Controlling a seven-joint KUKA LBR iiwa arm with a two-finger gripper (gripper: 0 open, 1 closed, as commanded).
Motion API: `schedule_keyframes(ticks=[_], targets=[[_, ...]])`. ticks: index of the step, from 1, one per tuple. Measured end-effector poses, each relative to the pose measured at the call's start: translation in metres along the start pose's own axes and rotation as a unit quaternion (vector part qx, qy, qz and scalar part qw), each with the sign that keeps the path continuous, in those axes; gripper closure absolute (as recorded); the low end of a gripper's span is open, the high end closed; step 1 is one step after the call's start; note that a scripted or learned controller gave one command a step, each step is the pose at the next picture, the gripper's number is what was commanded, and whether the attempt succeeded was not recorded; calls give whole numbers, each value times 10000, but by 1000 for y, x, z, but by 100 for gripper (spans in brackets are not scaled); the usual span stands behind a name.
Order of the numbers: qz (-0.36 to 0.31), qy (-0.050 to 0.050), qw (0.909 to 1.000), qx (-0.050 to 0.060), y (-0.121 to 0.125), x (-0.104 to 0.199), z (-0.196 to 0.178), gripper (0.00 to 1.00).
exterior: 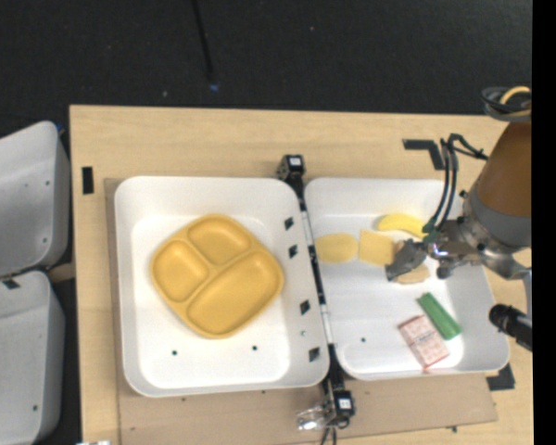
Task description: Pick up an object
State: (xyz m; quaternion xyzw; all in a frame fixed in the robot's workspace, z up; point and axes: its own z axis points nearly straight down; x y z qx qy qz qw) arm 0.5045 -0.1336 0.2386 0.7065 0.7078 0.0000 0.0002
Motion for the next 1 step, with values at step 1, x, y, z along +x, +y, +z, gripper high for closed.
schedule_keyframes(ticks=[1], targets=[[10, 5, 10000, 35, -1, 5, 63, 0]])
